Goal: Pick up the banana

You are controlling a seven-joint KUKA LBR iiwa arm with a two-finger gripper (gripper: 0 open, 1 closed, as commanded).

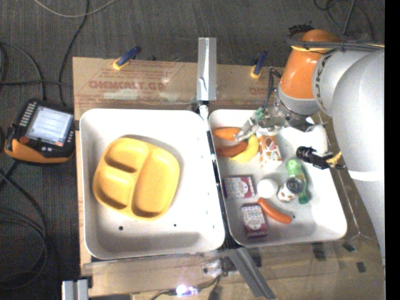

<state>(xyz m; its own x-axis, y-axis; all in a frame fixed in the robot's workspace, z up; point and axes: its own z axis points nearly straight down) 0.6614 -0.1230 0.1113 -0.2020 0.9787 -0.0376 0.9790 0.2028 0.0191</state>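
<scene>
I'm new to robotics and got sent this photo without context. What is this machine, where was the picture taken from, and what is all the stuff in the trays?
This is a single camera fixed above a bench, looking down at a slant. The big grey robot arm with an orange band reaches in from the right. Its end effector hangs low over the right shallow white bin, just above the yellow banana it is meant to pick up; whether it grips anything can't be told. That bin also holds an orange carrot-like piece, small red packets, a white round object and a green bottle. The left white bin holds a yellow divided plastic plate. Left of the bench lies an orange-edged handheld control screen.
</scene>
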